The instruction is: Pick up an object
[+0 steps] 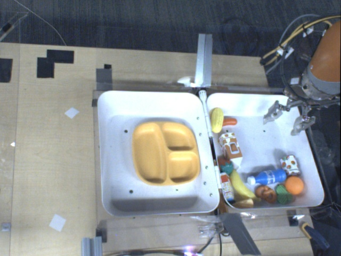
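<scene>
My gripper (287,118) hangs over the far right corner of the right bin (256,137), open, with nothing between its fingers (273,112). The bin's objects lie apart from it. Against the left wall are a yellow corn cob (217,120), a small red piece (229,121), a brown and white carton (230,148) and a banana (240,184). In the near right corner sit a blue bottle (268,176), an orange (294,185), a brown and white spotted item (289,164), a reddish fruit (265,192) and a green piece (282,195).
The left bin (114,143) holds a yellow divided plate (165,152). A metal post (204,57) stands behind the wall between the bins. Cables (298,33) hang by the arm at the upper right. Bare bin floor lies under the gripper.
</scene>
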{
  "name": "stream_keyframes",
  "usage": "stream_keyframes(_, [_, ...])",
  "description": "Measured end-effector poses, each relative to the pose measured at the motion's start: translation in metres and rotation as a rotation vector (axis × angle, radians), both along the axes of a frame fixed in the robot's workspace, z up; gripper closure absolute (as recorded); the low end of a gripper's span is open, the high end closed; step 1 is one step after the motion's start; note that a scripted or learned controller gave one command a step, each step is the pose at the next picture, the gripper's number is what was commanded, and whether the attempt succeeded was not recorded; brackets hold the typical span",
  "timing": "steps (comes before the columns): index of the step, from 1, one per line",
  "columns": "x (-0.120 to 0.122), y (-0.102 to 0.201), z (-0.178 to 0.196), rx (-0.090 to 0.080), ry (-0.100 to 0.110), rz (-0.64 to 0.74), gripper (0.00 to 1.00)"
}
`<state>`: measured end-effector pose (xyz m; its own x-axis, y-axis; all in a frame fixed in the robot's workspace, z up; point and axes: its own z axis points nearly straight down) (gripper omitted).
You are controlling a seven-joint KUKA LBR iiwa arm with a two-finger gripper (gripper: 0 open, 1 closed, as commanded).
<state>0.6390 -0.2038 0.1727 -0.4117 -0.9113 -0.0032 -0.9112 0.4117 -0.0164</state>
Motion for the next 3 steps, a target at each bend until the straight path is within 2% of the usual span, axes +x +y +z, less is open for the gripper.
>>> stream_keyframes(1, [0.003,0.006,0.012,0.006,-0.007,0.003,1.00])
stream_keyframes(2, [0.033,0.054,-0.005,0.009,0.006,-0.068,1.00])
stream_keyframes(3, [-0.008,0.007,-0.022,0.006,0.007,-0.217,1.00])
